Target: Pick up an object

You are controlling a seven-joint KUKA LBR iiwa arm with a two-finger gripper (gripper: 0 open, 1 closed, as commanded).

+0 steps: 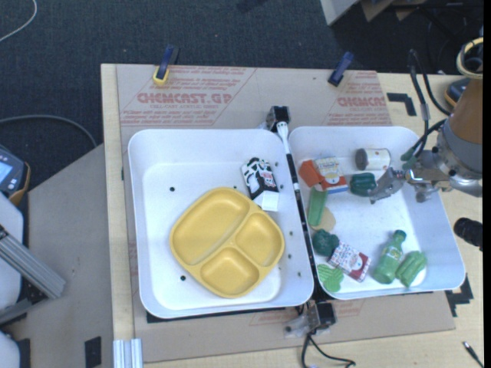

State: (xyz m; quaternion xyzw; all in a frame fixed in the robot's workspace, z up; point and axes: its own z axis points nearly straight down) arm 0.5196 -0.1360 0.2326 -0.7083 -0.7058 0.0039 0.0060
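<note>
My gripper (401,193) hangs over the middle of the right bin (437,221), with its two fingers spread apart and nothing between them. Its left fingertip (380,191) is just right of a dark green item (362,183). Close by are a white cylinder (374,159) at the bin's far side and an orange and white box (322,171). Nearer the front lie a green bottle (391,257), a green pepper-like piece (413,267), a red and white packet (351,261), a dark green lump (325,243) and a long light green piece (317,208).
The left bin (153,175) holds a yellow divided plate (226,240) and a black and white toy (259,175) near the shared wall. Blue clamps (164,66) (341,69) stand at the bench's far edge. Cables run at the far right.
</note>
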